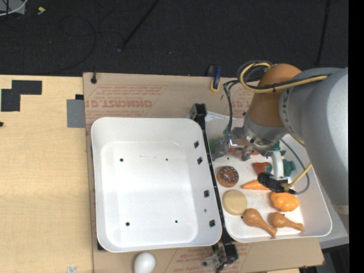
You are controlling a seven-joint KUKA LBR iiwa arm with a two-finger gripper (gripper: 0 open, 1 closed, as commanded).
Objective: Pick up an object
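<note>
My gripper (243,148) hangs low over the far end of the right bin (318,227), under the grey arm with its orange band. Just left of it lies a green object (218,147). In front of it sits a chocolate donut (228,176), with a cream round bun (234,201) nearer the front. An orange carrot (255,185), a red piece (261,167), an orange fruit (284,201) and two brown drumsticks (257,220) (286,222) fill the rest of that bin. I see nothing held in the gripper.
The left bin (108,152) stands beside the right one, with black clips along the shared rim (207,169). A white ball (144,261) rests on the bench outside the bins at the front. Cables loop around the wrist.
</note>
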